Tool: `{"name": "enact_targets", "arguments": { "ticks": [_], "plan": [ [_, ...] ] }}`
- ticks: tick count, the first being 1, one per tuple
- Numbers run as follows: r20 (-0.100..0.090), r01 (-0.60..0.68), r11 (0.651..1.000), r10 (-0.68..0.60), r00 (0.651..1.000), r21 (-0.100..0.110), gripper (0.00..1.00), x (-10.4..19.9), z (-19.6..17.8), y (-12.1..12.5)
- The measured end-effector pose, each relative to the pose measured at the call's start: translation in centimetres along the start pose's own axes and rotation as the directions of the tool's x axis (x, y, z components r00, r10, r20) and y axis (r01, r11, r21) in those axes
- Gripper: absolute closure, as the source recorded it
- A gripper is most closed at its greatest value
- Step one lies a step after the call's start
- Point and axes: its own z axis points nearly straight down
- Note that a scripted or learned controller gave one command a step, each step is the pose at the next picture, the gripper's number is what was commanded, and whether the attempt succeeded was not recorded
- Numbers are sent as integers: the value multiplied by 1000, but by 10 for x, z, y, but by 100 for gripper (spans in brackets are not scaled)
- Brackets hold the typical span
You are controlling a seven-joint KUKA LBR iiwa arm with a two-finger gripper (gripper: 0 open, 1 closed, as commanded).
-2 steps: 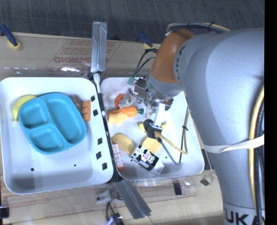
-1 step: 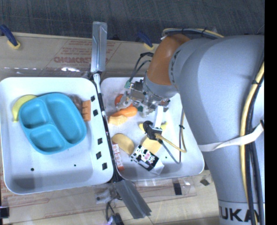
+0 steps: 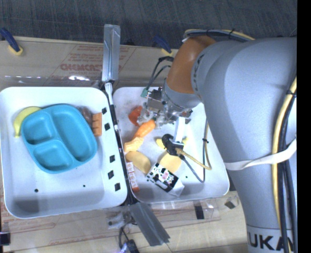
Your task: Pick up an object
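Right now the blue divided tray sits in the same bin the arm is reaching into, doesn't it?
Not quite. In the camera view, the blue divided tray sits in the left bin, while the arm reaches into the right bin beside it.

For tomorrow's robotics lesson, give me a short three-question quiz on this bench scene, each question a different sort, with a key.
1. True or false: the blue divided tray lies in the left bin.
2. Multiple choice: the gripper is over A) the left bin, B) the right bin, C) the bench outside both.
3. Short answer: what colour is the object peeking out from under the tray's upper left edge?

Key: 1 true; 2 B; 3 yellow.
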Motion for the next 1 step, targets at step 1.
{"name": "enact_targets", "arguments": {
  "ticks": [1],
  "plan": [
    [0, 149, 989, -149, 989, -11, 100, 50, -93, -68]
  ]
}}
